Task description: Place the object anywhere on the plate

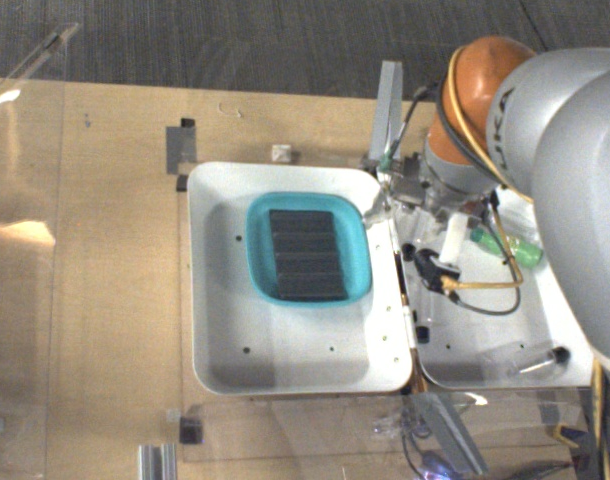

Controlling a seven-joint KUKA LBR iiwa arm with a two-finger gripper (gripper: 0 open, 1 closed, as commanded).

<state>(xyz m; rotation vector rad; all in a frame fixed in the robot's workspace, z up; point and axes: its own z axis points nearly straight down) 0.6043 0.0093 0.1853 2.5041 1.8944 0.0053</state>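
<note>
Gripper (417, 208) sits low over the right bin (485, 365), close against the wall it shares with the left bin (285, 360). Its opening is masked by the wrist, so you have no basis for calling it wide, narrow or loaded; log that as undetermined.

Candidate object: a green item (522, 252) lying in the right bin, just beside the tool on the side away from the plate and partly covered by the arm. Its long axis appears to run across the bin at a slight slant (the covered end prevents a firm reading).

Plate (358, 258), teal, lies in the left bin near the shared wall, to the view's left of the tool. A dark ribbed slab (307, 253) occupies its middle, and it is unclear whether that is an insert or a separate thing. Only the teal rim shows bare.

Finding: green item and plate lie on opposite sides of the tool, so your carry must cross the shared wall. Clearance looks tight there, with the plate's near edge close to the wall. The left bin has open floor toward the view's bottom.
</note>
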